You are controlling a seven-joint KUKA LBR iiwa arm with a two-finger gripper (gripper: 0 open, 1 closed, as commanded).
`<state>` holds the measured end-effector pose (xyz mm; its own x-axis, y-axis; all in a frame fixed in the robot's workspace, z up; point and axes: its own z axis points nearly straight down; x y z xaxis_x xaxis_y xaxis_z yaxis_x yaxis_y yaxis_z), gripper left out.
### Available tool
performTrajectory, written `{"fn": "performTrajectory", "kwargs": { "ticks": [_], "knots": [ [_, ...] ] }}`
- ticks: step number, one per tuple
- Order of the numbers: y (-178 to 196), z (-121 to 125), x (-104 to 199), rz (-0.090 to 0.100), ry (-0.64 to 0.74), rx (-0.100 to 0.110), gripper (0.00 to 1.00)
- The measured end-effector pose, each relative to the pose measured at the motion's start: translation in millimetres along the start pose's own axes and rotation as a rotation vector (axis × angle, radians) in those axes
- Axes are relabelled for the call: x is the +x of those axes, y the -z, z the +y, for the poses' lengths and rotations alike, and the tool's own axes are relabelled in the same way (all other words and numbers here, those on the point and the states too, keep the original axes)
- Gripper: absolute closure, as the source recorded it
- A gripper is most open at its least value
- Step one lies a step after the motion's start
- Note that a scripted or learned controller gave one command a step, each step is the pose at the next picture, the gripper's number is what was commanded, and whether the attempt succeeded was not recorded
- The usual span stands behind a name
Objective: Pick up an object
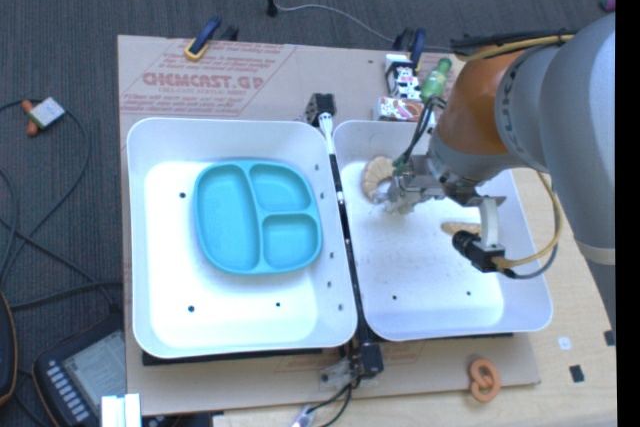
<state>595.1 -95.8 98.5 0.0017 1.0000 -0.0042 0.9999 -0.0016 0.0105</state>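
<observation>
The gripper [395, 195] is low in the right bin [440, 315], just right of the frame's centre, at the end of the grey arm [560, 105] with its orange band [475, 110] that reaches in from the right edge. Whether it is open or closed cannot be told from this slanted view, since the wrist hides its tips. A pale tan, rounded object [377, 174] lies in the upper left part of that bin, touching or just beside the gripper on its upper-left side; nothing shows it being gripped. A thin orange-tan piece [453, 228] lies on the bin floor right of the gripper, next to a black fitting with a yellow cable [540, 260].

The left bin [160, 315] holds a light blue divided plate [257, 216] with three compartments, lying flat near its middle. Both bins sit on a brown board [200, 80] printed with red letters, on the surface. An orange ring [484, 378] rests on the board at the lower right, below the right bin. A blue and yellow clamp [204, 37] sits at the board's upper left edge.
</observation>
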Motion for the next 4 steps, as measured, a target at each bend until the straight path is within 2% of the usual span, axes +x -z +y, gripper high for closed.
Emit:
{"fn": "performTrajectory", "kwargs": {
  "ticks": [1,2,3,4],
  "knots": [
    [2,59,-15,0.005,0.004,0.017,1.00],
    [25,-15,0,0.004,0.001,0.011,1.00],
    [-2,34,-8,0.004,0.003,0.011,1.00],
    [-9,2,-39,0.002,0.002,-0.001,1.00]
  ]
}}
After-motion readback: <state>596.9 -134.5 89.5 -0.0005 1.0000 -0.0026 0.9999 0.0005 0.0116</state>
